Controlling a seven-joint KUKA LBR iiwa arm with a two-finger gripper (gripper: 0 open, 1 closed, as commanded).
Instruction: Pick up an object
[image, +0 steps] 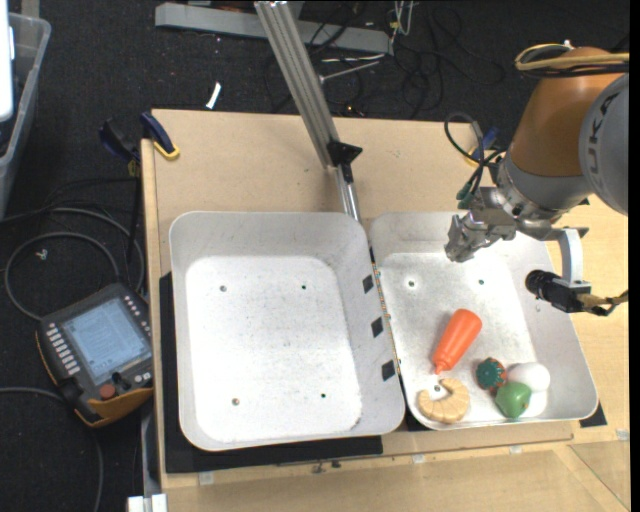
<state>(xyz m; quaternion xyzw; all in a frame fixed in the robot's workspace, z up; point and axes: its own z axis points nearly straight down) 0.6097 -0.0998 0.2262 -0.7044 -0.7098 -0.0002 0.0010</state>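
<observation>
1. Nearest the lens: left bin (200, 250), shallow and white, speckled floor, four small dark dots.
2. Further left, on the floor: teach pendant (95, 350), screen lit, text too small to read.
3. Right bin (405, 235), holding an orange carrot-shaped toy (457, 338) tilted near centre; just below it a tan ring-shaped piece (444, 402); in the near right corner a teal ball (489, 374), a green piece (513, 400) and a white piece (530, 377), clustered, outlines hard to separate.
4. Gripper (462, 245) over the bin's far side, well apart from the toys; fingers blurred, spread or pressed together cannot be told.
5. Arm casing at right edge: letters cut off, unreadable.
</observation>
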